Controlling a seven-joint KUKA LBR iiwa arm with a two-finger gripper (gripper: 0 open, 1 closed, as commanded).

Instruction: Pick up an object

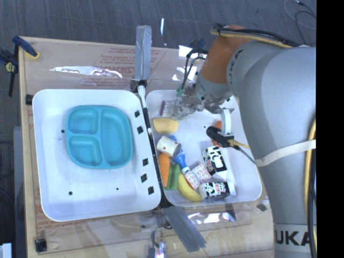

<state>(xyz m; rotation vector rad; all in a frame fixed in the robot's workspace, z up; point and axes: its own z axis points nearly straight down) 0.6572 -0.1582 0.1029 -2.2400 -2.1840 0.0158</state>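
Note:
My gripper (186, 104) hangs low over the far left corner of the right bin (244, 168). Right beside it, on its left, lies a pink-and-white packet (168, 108). Just in front of it is a pale yellow potato-like piece (165, 125). Further forward lie a white-and-blue bottle (172, 147), a carrot (164, 166), a green piece (173, 176), a banana (188, 190), a red-and-white packet (198, 173) and two black-and-white cartons (215, 158) (215, 188). I see nothing between the fingers.
The left bin (48, 187) holds a blue divided plate (99, 136). A strip with black clips (144, 144) joins the two bins. The grey arm (274, 101) covers the right bin's right side.

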